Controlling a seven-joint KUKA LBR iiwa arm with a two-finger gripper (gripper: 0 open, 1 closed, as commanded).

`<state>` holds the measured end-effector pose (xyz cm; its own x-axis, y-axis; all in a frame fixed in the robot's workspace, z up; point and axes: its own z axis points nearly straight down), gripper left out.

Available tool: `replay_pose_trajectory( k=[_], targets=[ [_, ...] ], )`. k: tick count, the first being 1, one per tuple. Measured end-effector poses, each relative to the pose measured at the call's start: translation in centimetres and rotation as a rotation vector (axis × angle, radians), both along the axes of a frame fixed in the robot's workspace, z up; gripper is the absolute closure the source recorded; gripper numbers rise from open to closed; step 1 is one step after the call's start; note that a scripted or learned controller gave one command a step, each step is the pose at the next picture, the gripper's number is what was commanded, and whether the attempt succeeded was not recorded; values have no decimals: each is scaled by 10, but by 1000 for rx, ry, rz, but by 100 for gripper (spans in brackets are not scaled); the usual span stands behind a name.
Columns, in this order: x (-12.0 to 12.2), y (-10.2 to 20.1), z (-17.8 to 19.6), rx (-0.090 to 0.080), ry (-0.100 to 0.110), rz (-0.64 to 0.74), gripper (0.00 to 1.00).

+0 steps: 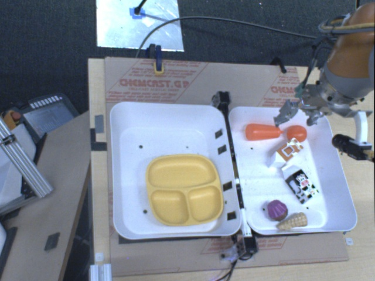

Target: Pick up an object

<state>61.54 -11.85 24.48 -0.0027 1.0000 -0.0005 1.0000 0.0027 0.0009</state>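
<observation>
Your gripper (299,113) hovers over the far end of the right bin (337,174) with fingers spread and empty, the orange carrot (262,132) lying just below them, its long axis crosswise, tip pointing toward the divider.

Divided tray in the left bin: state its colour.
Yellow tray, seen in the camera view.

One fixed overhead camera, slanted down on both white bins (176,113), arm (351,45) from right.
</observation>
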Motion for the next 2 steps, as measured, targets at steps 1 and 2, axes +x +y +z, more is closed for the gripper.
replay_pose_trajectory(
  k=[1,2],
  targets=[
    [-10,-1,-53,1,4,-1,0],
    [-11,-1,-115,1,4,-2,0]
  ],
)
